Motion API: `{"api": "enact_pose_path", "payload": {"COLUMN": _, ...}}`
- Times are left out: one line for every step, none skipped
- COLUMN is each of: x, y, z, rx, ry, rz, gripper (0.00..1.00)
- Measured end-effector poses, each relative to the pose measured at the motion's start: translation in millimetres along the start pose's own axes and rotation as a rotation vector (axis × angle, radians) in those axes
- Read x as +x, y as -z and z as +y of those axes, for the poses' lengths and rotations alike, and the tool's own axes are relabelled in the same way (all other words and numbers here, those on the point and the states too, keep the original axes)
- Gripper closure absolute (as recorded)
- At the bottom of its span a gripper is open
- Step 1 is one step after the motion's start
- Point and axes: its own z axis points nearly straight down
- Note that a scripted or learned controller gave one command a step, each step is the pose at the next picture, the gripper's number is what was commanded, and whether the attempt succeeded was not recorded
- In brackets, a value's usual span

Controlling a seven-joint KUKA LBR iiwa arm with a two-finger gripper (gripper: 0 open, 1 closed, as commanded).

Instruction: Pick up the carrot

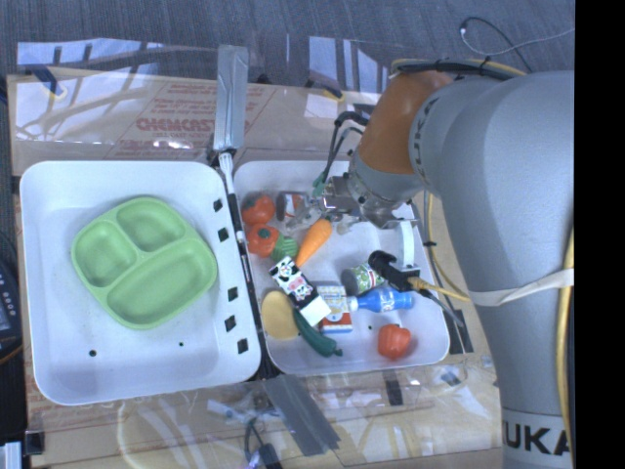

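The carrot [312, 241] is orange and tapered, lying at a slant in the middle of the right bin [430, 345], thick end up and to the right. My gripper [330, 201] hangs low over the back of that bin, just above and beside the carrot's thick end. The grey wrist and its orange band [391, 130] cover the bin's far right corner. From this view I cannot make out whether the gripper touches the carrot.
Crowded around the carrot are two orange-red fruits [260, 225], a cow-print carton [291, 279], a yellow piece [278, 316], a dark green vegetable [314, 336], a blue bottle [383, 302], a green can [363, 279] and a red fruit [394, 340]. The left bin [59, 360] bears a green divided plate [145, 260].
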Motion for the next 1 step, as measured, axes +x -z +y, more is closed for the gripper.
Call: {"api": "enact_pose_path", "payload": {"x": 0.2, "y": 14.0, "z": 2.4, "rx": -0.006, "ry": 0.005, "rz": -0.001, "gripper": 1.0}}
